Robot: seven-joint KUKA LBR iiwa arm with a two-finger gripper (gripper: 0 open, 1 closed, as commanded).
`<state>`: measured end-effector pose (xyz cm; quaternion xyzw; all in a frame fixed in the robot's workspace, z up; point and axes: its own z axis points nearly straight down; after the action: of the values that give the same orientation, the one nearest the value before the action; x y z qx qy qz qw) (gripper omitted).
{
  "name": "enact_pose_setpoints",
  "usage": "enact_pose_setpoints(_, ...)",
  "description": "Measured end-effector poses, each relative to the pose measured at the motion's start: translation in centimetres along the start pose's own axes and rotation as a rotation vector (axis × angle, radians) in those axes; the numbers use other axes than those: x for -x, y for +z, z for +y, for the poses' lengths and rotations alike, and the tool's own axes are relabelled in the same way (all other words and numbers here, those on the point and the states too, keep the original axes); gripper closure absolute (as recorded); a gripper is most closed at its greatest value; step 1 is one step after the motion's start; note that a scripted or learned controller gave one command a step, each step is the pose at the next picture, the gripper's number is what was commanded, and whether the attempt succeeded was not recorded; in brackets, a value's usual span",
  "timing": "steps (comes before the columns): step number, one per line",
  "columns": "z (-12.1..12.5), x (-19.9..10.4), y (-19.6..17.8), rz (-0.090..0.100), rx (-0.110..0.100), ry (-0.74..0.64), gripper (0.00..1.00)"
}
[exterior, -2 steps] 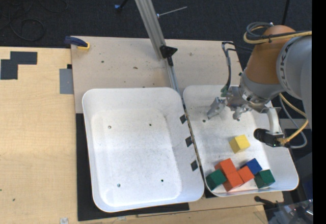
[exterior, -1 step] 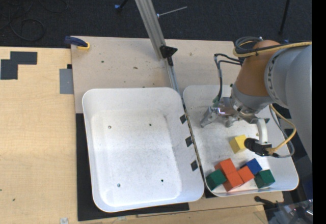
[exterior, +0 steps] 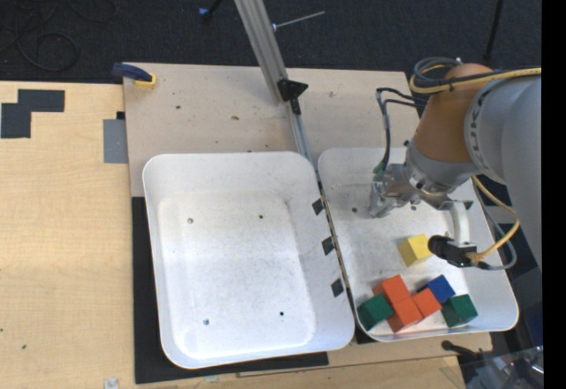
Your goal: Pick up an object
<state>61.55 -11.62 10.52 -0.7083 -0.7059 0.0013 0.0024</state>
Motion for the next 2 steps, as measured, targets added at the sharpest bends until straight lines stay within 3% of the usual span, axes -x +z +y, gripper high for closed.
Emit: enact_pose_setpoints(2,0.3,0.4,-11.8,-0.002,0.008,0.000,1.00)
